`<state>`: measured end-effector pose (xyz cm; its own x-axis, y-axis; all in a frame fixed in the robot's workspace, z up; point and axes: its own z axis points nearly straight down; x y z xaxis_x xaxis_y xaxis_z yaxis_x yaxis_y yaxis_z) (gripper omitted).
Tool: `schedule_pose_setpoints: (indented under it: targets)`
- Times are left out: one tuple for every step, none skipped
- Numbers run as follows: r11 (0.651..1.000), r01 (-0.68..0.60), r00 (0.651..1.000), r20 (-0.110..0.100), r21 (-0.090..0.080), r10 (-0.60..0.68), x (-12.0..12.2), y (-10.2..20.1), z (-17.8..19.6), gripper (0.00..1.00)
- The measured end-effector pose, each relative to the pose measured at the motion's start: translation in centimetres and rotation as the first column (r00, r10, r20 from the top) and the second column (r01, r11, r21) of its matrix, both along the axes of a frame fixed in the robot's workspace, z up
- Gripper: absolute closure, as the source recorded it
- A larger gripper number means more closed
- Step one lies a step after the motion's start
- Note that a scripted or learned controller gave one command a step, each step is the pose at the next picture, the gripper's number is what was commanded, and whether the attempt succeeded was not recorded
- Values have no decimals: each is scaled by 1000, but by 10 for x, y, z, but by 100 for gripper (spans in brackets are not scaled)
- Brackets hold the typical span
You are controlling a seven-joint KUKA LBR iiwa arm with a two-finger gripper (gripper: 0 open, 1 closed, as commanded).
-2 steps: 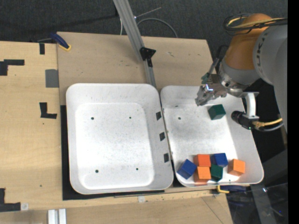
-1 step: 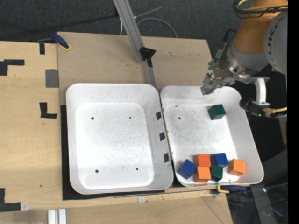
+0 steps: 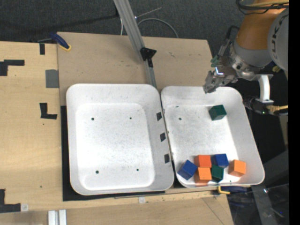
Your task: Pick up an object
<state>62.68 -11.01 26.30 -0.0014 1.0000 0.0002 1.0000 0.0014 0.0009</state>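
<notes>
Three orange blocks (image 3: 204,161), two blue (image 3: 187,168), two green (image 3: 217,112), two bins (image 3: 75,97).

We note two bins side by side: in the right bin (image 3: 243,125), one cube (image 3: 217,112) sits apart behind, six cubes (image 3: 212,167) cluster in front.

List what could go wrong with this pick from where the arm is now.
1. The gripper hangs over the far rim of the right bin, so a straight descent may strike that rim.
2. The lone green block sits tilted, so the fingers may slip off it.
3. The near-corner cluster is packed tight; fingers may jam between blocks.
</notes>
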Motion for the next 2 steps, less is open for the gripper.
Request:
schedule_pose_setpoints:
  targets:
    - [1000, -4, 1000, -2, 1, 4, -5, 49, -2, 100]
    - [1000, -5, 1000, -4, 1, 5, 0, 103, -21, 100]
